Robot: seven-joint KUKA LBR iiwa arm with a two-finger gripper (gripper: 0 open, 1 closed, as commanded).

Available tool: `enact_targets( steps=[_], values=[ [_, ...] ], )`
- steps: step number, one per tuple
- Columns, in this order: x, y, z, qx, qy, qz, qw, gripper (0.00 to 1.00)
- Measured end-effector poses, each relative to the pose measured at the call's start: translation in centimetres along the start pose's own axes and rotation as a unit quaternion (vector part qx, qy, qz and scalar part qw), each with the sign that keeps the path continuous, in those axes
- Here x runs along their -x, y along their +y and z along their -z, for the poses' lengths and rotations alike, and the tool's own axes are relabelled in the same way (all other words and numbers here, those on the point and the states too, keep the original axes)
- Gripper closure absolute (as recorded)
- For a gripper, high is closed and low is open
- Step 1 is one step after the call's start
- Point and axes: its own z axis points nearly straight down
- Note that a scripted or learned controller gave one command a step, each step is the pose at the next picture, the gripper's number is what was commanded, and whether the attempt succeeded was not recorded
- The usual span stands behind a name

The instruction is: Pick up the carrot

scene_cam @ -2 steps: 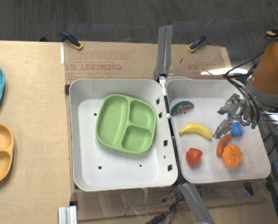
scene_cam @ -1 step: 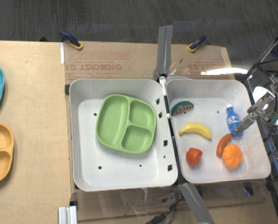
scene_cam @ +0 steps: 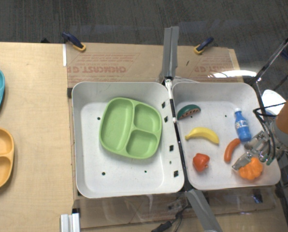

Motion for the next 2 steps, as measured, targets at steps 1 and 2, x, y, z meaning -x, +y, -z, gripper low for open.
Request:
enact_targets(
  steps=[1, 2],
  values=[
    [0.1, 0.1, 0.9, 0.001, -0.001, -0.001, 1.0, 1.0],
    [0.1, 0.1, 13.2, 0.0, -0.001, 0.143, 0.9898, 1.0]
  ],
)
